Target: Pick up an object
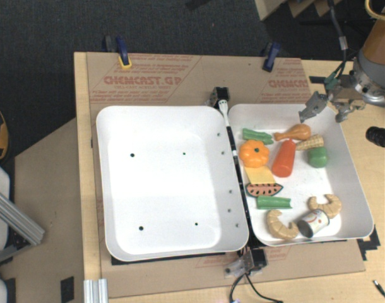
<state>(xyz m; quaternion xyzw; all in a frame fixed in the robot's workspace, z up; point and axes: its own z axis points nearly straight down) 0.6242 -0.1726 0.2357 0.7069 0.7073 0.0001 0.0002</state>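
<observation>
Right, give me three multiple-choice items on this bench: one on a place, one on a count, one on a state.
1. Where does the orange pumpkin lie?
A. in the left bin
B. in the right bin, by the divider
C. on the cardboard outside the bins

2. How many croissants lie in the right bin?
A. one
B. two
C. four

3. How is the gripper placed?
A. above the right bin's far edge, touching no toy
B. pressed on the pumpkin
C. down in the left bin

Answers: 1 B, the pumpkin sits beside the seam between the bins. 2 B, one croissant and another croissant lie at the near end. 3 A, it hangs clear of the drumstick below.
</observation>
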